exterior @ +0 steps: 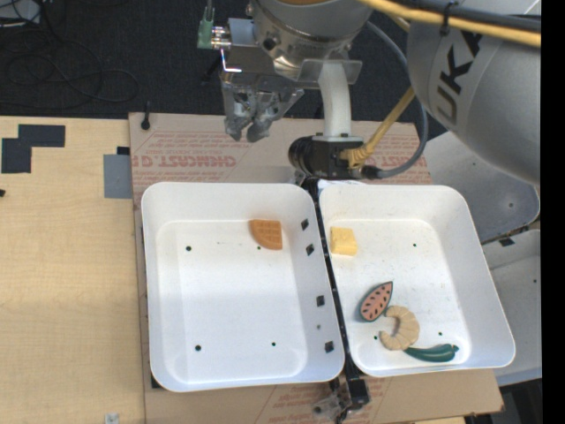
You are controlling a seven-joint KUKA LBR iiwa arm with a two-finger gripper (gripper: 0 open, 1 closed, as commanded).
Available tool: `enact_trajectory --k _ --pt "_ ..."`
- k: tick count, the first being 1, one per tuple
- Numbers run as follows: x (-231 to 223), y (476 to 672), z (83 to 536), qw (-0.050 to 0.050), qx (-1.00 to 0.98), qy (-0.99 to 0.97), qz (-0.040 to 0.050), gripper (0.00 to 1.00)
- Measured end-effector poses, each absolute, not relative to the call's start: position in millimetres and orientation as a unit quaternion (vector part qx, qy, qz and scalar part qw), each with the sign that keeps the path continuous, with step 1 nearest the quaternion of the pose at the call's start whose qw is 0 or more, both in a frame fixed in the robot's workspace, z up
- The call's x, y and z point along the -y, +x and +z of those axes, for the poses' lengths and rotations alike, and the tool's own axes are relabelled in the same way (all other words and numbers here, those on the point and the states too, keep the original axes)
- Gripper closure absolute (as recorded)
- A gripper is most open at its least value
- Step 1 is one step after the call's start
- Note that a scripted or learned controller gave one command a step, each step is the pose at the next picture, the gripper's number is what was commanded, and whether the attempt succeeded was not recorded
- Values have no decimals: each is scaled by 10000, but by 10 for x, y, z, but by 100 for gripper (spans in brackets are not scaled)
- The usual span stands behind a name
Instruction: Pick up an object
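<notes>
My gripper [250, 127] hangs high above the back edge of the left bin [168, 272], its fingers close together with nothing between them. An orange wedge-shaped piece [267, 233] lies in the left bin near its back right. The right bin [468, 263] holds a yellow cube [343, 241] at its back left, a watermelon slice [375, 301], a beige curled piece [400, 328] and a dark green pepper [433, 352] toward its front.
A divider ridge with black clips [320, 272] separates the two bins. Brown cardboard [190, 153] lies under and behind the bins. The wooden bench [62, 272] extends to the left. The arm's grey body [477, 60] fills the upper right.
</notes>
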State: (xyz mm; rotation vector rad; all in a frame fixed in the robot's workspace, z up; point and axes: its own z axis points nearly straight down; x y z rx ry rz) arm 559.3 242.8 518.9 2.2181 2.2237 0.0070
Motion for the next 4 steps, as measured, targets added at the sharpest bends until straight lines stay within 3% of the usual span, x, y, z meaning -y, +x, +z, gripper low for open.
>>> enact_trajectory --k 1,2,3,4 --pt "-2434 5563 2489 -34 -7072 7069 -89 100" --pt "-2424 5668 3432 12 -7072 7070 26 100" --pt "-2434 5599 2148 -29 -7073 7069 -73 100" --pt "-2427 6110 1535 -4 -7067 7075 -24 100"
